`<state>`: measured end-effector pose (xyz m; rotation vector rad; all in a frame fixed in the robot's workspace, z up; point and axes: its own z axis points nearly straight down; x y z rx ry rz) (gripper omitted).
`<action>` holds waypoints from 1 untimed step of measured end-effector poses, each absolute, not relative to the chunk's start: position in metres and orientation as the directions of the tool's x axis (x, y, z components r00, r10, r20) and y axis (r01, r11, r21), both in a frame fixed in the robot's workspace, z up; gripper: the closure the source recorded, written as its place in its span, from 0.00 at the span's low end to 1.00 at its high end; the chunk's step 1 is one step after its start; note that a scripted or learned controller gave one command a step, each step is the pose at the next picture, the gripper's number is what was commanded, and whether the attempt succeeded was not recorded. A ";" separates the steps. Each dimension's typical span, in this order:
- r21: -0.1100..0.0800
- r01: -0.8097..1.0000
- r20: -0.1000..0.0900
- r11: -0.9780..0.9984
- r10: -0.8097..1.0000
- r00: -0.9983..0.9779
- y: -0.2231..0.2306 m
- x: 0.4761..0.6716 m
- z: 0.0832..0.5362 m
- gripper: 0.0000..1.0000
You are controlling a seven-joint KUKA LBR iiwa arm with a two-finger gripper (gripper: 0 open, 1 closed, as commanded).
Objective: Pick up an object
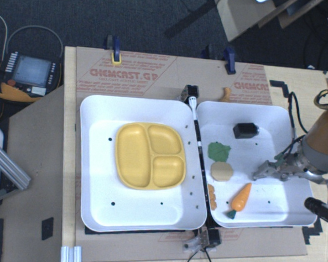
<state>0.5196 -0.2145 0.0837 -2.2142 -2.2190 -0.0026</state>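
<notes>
The right bin [275, 217] holds a small black block [245, 129] at its back, a green leafy piece [218, 151], a round beige disc [222, 171], an orange carrot [241, 197] and a small orange piece [211, 196] by its left wall. My gripper [263, 172] reaches in from the right, low over the bin floor, to the right of the beige disc and above the carrot. Nothing shows between its fingers.
The left bin [95, 168] holds a yellow divided plate [150, 154]. A black bar [196, 132] runs between the two bins. Cables [293, 108] hang along the right bin's far right wall. Blue clamps [117, 48] sit at the bench's back edge.
</notes>
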 end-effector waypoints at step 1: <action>-0.001 1.000 0.002 0.001 1.000 -0.001 -0.216 0.520 0.095 1.00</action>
